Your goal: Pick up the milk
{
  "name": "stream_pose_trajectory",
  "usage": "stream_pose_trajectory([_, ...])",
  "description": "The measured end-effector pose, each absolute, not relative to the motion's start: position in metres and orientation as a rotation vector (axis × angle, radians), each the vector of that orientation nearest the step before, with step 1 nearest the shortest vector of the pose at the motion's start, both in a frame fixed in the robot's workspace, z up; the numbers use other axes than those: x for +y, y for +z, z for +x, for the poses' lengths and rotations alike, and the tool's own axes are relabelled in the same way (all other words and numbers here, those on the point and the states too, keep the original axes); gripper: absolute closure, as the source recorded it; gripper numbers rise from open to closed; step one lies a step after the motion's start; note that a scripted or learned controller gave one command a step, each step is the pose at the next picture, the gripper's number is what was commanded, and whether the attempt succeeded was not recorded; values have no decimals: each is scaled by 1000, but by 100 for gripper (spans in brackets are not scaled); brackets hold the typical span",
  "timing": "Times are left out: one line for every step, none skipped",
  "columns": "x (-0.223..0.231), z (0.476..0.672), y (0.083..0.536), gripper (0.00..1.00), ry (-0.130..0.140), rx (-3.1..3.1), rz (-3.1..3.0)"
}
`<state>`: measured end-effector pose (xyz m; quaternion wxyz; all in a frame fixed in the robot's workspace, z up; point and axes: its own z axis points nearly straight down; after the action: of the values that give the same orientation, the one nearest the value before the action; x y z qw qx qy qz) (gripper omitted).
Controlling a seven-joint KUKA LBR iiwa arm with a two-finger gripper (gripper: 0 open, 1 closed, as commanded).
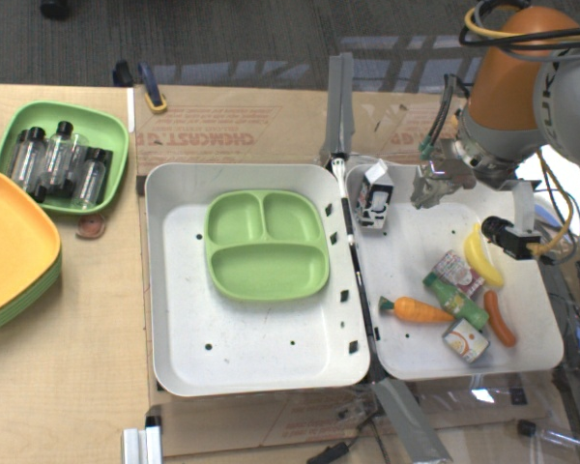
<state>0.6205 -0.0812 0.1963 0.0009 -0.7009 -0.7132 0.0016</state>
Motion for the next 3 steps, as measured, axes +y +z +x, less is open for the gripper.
stream_pose_trajectory([-70,625,208,100,4,-1987,-2433])
stream_pose_trajectory([-65,650,236,100,4,-2037,-2392])
stream_pose_trajectory([-66,659,244,100,5,-1768,-2598])
